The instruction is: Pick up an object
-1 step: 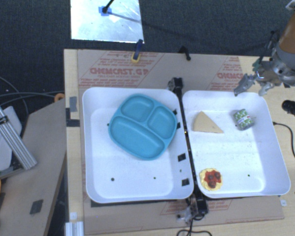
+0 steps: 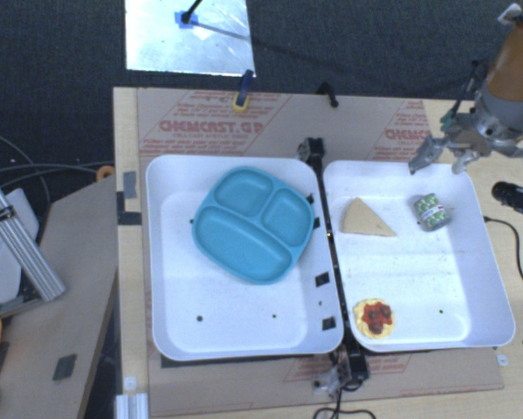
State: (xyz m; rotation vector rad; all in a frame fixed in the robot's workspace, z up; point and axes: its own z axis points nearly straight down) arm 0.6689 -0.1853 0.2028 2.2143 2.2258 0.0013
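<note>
The gripper (image 2: 442,157) hangs over the far edge of the right bin (image 2: 479,278), its two fingers spread apart with nothing between them. Just near of it, inside that bin, lies a small green and white can (image 2: 430,211) on its side. Left of the can rests a tan wedge (image 2: 365,219). A little pizza (image 2: 375,318) sits at the bin's near edge. The left bin (image 2: 174,321) holds a blue divided plate (image 2: 254,224).

A tan wedge (image 2: 366,219) lies flat in the right bin's far-left part. Right of it, apart, a small green-and-white patterned can (image 2: 430,211) lies on its side. A round yellow tart with red topping (image 2: 375,317) sits near the front wall.
</note>
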